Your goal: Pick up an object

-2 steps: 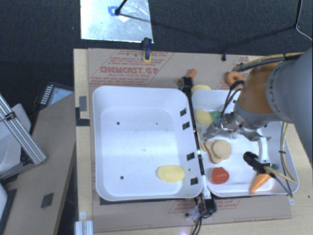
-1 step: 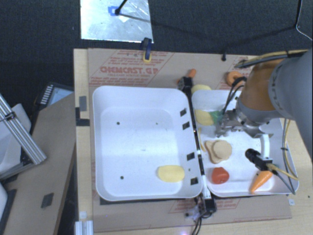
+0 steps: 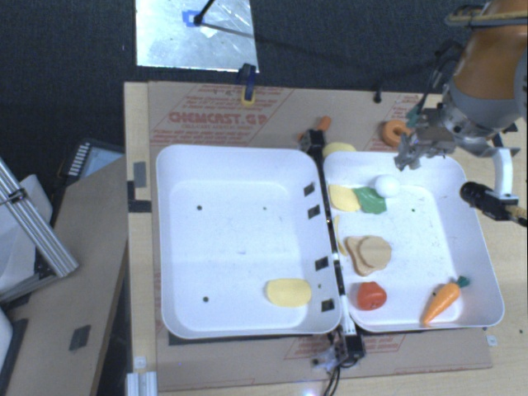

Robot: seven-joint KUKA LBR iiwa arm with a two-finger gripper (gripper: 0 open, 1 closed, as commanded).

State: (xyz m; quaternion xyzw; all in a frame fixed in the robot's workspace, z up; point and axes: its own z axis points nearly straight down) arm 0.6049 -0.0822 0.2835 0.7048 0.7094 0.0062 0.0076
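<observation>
The pincer [image 3: 410,157] hangs just above the white ball [image 3: 386,186]; I can't tell its state, and nothing looks lifted yet.

Robotics lab or test cell, not home. Evidence: industrial arm [image 3: 487,64], grey with orange band, at upper right of frame. Two white bins [image 3: 239,163] side by side on cardboard sheet [image 3: 219,114] printed "CHEMCAST GP", centre of frame. Clamp [image 3: 247,85] pins sheet at top edge. Toy food in bins: plastic carrot [image 3: 441,299], tomato [image 3: 371,295], bread slice [image 3: 369,254]. Aluminium extrusion frame [image 3: 29,229] at left edge. Reflective metal plate [image 3: 194,23] at upper left. Loose cables [image 3: 334,361] at bottom centre.
</observation>
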